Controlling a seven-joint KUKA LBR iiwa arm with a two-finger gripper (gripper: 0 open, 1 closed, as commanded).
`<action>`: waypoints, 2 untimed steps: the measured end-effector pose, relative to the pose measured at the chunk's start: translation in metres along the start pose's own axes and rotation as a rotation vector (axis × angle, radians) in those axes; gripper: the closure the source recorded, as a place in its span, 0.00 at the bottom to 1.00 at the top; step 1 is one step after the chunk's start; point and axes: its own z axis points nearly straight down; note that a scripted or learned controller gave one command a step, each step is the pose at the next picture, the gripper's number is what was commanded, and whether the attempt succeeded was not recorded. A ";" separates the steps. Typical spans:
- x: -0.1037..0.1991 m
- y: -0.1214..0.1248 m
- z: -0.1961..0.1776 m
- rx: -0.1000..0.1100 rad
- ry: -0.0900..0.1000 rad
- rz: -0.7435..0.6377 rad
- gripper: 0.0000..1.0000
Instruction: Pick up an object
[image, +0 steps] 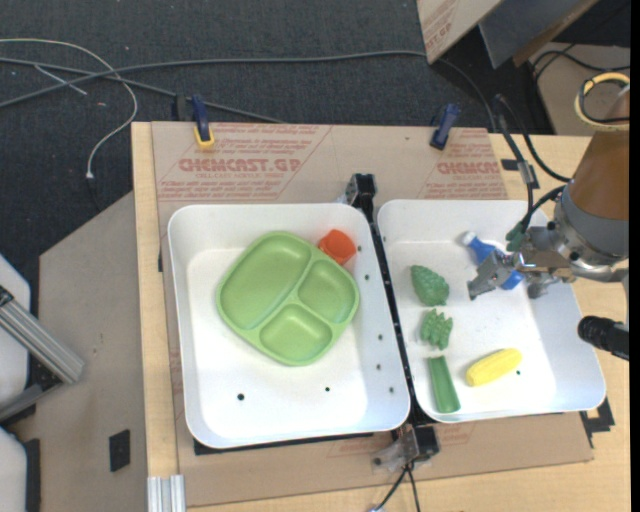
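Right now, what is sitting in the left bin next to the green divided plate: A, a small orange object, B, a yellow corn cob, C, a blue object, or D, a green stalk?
A: a small orange object rests against the upper right edge of the green divided plate in the left bin.

Arm enters from 3 o'clock, orange band (608, 170) at the upper right, grey wrist (590, 232) just below it. End effector (492, 276) sticks out toward 9 o'clock from the wrist, angled slightly down toward 8. Metal fingers (483, 283) visible at the tip, but too small and cluttered to read their spacing. Cables loop around the wrist at 12 o'clock.
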 end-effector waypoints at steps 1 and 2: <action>0.000 0.002 -0.005 -0.011 -0.002 -0.003 0.00; 0.003 0.001 0.058 -0.003 0.000 -0.002 0.00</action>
